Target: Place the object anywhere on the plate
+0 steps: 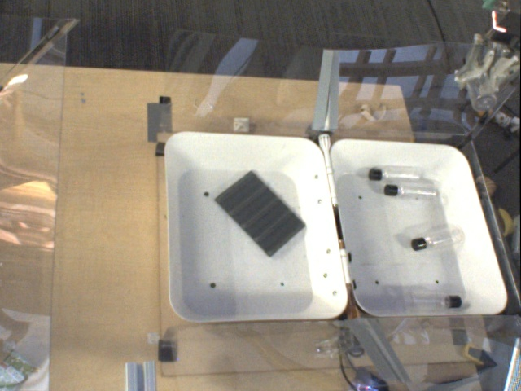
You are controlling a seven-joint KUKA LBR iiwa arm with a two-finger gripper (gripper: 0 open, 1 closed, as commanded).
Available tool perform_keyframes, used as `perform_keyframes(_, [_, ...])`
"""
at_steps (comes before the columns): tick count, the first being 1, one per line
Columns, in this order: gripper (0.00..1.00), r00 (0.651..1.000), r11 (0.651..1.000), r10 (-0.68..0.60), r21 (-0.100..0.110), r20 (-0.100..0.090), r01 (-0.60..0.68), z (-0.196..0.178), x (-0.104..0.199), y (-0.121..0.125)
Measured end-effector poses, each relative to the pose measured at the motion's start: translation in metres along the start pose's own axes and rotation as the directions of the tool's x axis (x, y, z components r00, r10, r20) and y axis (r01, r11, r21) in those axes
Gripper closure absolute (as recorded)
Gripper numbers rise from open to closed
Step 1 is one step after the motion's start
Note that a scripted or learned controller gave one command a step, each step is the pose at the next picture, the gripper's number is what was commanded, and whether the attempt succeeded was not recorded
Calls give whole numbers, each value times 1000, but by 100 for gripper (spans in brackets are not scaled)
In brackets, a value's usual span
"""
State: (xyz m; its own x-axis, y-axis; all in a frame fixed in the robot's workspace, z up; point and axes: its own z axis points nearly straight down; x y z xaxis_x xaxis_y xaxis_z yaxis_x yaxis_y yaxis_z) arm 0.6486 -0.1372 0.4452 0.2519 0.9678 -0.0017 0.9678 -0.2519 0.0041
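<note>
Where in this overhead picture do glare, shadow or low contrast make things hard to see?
In the camera view, pale reflections streak the clear panel over the wooden bench at the left and top. A soft shadow dims the near wall of the left white bin. The clear black-capped tubes nearly vanish against the right white bin. The dark ribbed rectangular plate stands out sharply.

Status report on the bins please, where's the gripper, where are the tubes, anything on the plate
Gripper parked at top right, off the bins. Four black-capped tubes lying in the right bin. Dark ribbed plate in the left bin, nothing on it.
</note>
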Motion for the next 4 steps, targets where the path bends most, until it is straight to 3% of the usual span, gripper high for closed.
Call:
perform_keyframes(2, [100,1000,1000,-18,-1,2,18,-19,6,1])
perform_keyframes(3, [100,902,902,432,5,1,-432,11,27,14])
perform_keyframes(4, [100,906,906,423,5,2,-423,1,30,14])
